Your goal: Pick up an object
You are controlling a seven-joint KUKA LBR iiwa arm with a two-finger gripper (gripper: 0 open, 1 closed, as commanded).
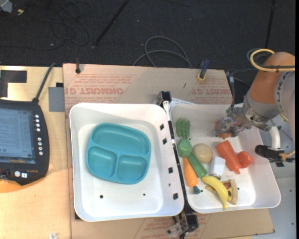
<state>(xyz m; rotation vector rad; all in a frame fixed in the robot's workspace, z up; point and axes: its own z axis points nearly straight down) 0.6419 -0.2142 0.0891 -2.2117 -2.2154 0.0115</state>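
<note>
My gripper [228,128] hangs low over the far right part of the right bin [261,195], just above a red bottle-shaped toy [229,156]. In the same bin lie a beige ball [203,153], a green toy vegetable [190,156], an orange carrot [190,172], a yellow banana [216,188], a green ridged piece [183,128], a small white block [218,165] and a brown wedge [230,190]. Nothing shows in the gripper's grasp.
The left bin [84,193] holds a teal divided plate [118,153]. A black divider [172,153] runs between the bins. A tablet-like pendant [15,138] lies at the left on the bench. Bare bin floor shows at the right bin's far edge.
</note>
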